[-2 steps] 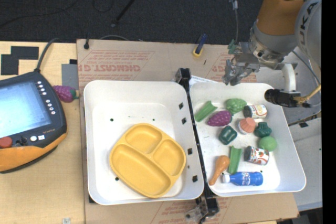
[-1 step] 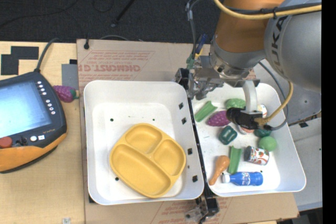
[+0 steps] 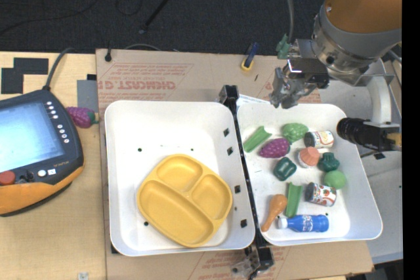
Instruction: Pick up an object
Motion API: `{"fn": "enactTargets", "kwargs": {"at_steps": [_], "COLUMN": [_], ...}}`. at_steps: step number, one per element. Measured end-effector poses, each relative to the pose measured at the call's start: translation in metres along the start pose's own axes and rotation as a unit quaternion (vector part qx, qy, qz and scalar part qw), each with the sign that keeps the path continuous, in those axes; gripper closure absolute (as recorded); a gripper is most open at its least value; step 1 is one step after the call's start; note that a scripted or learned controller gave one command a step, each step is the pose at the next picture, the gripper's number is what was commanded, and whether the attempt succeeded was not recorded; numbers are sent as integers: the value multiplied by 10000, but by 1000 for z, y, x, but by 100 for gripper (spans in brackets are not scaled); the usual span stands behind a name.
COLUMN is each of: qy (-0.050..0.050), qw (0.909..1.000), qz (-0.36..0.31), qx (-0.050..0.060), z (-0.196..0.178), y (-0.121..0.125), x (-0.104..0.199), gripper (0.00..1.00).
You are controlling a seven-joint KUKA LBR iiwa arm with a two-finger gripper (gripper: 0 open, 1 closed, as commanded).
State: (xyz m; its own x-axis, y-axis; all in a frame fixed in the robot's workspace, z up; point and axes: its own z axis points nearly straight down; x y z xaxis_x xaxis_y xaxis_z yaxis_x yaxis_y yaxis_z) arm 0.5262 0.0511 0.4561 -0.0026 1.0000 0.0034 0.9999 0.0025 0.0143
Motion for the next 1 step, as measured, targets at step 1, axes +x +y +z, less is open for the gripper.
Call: {"fn": "enactTargets", "kwargs": {"at_steps": [1], "qy": [-18], "qw": [9999], "qz": [6], "qx": [105], "z": [22], "y": [-53], "x": [9], "gripper": [100]}}
